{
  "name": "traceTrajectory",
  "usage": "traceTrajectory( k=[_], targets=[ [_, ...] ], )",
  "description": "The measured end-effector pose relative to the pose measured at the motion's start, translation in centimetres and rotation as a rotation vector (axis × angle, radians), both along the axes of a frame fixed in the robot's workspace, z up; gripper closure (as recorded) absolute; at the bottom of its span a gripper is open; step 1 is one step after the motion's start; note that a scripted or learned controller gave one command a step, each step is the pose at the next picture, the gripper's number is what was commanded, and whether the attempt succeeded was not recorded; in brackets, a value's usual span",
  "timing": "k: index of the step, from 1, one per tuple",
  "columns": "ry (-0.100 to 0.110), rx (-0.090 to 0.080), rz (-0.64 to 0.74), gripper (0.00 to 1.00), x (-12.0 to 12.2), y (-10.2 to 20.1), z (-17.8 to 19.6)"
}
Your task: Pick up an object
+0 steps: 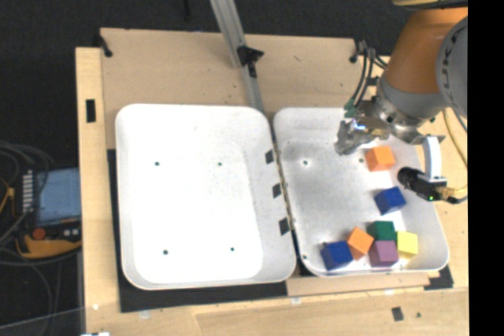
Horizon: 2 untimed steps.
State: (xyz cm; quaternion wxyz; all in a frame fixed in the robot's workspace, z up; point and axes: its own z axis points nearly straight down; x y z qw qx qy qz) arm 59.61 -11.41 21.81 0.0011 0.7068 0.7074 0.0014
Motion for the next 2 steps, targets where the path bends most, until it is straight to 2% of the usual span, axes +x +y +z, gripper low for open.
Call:
traceTrajectory(
  k=[2],
  targets=[
    [0.001, 0.001, 0.007, 1.0, 0.4, 10.2, 2.2]
  ],
)
